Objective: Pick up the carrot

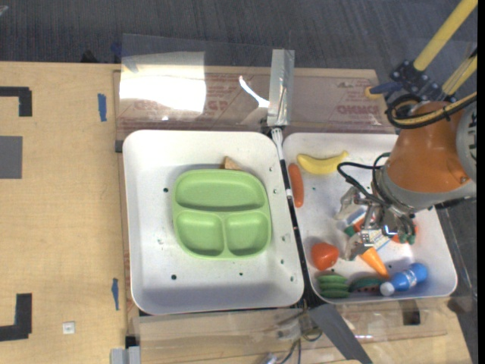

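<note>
Plywood surface [61,203] carries two white bins; I see dark carpet beyond. The left bin [144,218] holds a green divided plate [222,212]. In the right bin [439,275], my gripper [371,233] hangs over the carrot [373,260]; fingers' state I cannot tell. Banana [322,162], tomato [325,255], blue bottle [405,277] lie around

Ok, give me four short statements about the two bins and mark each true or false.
1. The green divided plate lies in the left bin. True.
2. The banana lies in the left bin. False: it lies at the far side of the right bin.
3. The gripper is over the right bin, close above the carrot. True.
4. The blue bottle stands on the green divided plate. False: it lies in the right bin.
</note>
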Controlling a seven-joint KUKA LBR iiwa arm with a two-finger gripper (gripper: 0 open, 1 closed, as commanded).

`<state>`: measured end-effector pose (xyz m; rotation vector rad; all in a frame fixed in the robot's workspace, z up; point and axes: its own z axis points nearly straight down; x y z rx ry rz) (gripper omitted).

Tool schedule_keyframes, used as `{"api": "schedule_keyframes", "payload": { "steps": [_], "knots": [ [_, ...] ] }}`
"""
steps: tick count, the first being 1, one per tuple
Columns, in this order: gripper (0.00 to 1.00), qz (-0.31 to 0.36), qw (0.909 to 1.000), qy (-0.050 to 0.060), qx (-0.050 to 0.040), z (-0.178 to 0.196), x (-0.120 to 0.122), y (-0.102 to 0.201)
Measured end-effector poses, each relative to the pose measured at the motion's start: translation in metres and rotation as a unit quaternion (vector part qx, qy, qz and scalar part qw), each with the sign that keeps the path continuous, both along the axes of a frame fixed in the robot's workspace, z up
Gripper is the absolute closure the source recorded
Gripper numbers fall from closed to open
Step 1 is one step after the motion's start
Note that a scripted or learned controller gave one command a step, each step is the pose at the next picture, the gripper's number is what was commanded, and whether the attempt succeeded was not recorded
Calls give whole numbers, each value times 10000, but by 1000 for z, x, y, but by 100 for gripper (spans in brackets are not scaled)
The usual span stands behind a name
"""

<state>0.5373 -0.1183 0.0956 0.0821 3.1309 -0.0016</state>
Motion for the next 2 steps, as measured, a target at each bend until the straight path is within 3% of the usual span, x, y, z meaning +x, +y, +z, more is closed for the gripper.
{"api": "schedule_keyframes", "payload": {
  "steps": [1,2],
  "knots": [
    [0,-84,9999,-57,-8,-5,-36,6],
    [100,-71,9999,-107,-14,8,-32,7]
  ]
}}
